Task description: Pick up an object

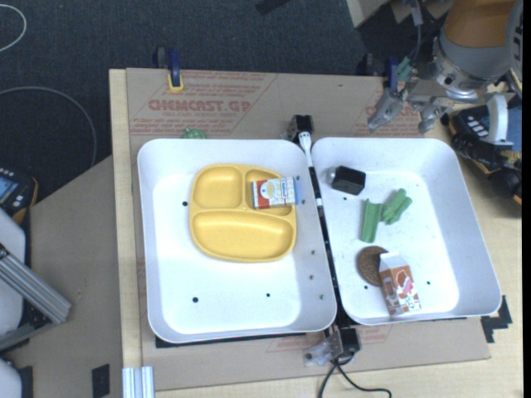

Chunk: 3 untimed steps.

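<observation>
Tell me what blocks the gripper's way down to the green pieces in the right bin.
Nothing visible does. The gripper hangs above the right bin's far rim, and the green pieces lie uncovered on its floor, apart from the black block.

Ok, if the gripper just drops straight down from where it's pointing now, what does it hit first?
Probably the bench board or the far rim of the right bin, not an object. The gripper hangs beyond that rim, though depth is hard to judge.

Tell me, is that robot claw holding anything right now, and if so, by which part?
Nothing is held. The gripper hangs above the far edge of the right bin, fingers open with bare space between them; the objects all lie down in the bins.
</observation>
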Each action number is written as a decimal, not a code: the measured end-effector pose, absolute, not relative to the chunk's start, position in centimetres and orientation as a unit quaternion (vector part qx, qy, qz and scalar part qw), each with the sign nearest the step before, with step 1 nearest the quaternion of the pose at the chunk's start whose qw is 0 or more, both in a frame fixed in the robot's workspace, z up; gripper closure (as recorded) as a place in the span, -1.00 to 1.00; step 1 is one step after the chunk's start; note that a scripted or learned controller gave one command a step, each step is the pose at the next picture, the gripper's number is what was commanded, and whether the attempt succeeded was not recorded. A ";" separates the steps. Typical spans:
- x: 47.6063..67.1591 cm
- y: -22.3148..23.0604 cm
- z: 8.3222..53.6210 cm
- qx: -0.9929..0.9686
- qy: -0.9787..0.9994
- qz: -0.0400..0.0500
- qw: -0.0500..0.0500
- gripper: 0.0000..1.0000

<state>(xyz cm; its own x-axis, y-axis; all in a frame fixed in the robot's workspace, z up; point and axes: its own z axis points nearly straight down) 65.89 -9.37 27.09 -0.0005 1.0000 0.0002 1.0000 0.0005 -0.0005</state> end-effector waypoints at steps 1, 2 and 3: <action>66.7 -4.3 51.0 -0.705 -0.709 -0.006 -0.007 -1.00; 66.7 -4.5 51.1 -0.706 -0.708 -0.001 -0.004 1.00; 62.0 -5.5 42.7 -0.708 -0.706 0.003 0.003 1.00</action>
<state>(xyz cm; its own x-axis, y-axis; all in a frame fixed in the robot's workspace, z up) 62.03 -5.53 42.72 0.0036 1.0000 0.0001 0.9999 -0.0036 -0.0095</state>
